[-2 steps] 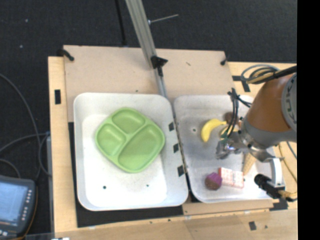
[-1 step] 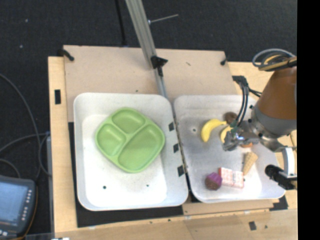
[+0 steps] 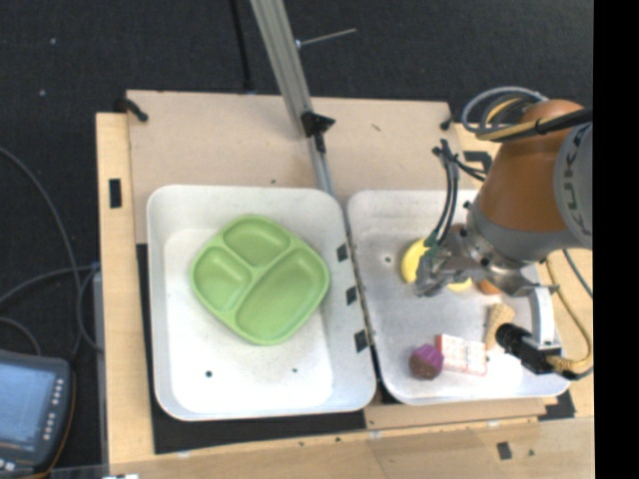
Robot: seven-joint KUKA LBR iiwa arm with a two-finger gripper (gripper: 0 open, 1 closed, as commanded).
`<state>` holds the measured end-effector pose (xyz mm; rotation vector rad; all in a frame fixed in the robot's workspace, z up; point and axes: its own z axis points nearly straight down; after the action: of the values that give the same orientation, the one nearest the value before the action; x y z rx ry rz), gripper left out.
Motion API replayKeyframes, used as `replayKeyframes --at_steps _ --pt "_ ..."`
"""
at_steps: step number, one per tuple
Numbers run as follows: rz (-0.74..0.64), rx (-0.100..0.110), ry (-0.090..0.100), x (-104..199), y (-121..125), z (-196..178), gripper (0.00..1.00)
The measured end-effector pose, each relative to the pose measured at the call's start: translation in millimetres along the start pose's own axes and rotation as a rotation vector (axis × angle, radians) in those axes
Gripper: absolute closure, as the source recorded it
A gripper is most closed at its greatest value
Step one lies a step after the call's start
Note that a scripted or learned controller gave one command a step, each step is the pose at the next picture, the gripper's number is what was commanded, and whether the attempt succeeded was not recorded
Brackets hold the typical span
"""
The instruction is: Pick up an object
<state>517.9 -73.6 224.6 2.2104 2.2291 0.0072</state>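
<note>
Here, the gripper (image 3: 431, 275) hangs low in the right bin (image 3: 394, 218), against a yellow object (image 3: 412, 262) at its 10 o'clock; whether it pinches anything cannot be told. At 5 o'clock lie a purple object (image 3: 425, 362) and pink-and-white box (image 3: 462, 353); judging by this, no pick is complete.

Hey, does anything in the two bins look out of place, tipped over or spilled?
Nothing stands out. The green plate lies flat in the left bin, and the right bin holds a few small items near the gripper, nothing spilled.

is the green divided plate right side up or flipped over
Right side up: the green plate in the left bin shows its three compartments facing up, with nothing in them.
</note>
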Motion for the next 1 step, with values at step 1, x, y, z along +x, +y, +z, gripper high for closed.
replayKeyframes --at_steps 1 --pt "0.001 0.004 0.0 49.8 0.9 5.1 1.0"
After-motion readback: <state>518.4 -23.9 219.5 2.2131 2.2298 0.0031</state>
